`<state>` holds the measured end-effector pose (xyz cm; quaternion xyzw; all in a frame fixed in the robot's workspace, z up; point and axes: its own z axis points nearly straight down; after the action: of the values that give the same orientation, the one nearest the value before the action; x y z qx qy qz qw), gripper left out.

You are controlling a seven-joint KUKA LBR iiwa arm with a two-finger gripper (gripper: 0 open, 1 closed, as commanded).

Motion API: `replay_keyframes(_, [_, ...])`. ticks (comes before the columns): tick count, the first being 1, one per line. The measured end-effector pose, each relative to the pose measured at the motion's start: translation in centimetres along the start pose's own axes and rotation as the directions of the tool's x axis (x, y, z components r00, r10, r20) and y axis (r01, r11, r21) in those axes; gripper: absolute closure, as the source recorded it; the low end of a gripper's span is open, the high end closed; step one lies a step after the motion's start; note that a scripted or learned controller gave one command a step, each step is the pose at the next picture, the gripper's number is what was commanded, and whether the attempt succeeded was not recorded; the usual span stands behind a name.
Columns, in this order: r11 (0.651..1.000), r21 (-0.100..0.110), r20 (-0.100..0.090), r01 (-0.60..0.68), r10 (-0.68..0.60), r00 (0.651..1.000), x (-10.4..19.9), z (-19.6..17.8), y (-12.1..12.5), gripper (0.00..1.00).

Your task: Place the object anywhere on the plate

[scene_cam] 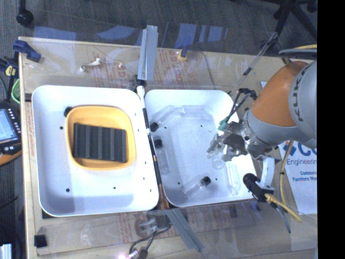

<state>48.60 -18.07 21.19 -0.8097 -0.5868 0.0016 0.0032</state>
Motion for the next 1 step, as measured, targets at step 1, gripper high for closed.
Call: replay_keyframes(1, [0.987, 0.001, 0.001, 0.162, -0.162, 0.987, 6.57, 0.37, -0.34, 1.0])
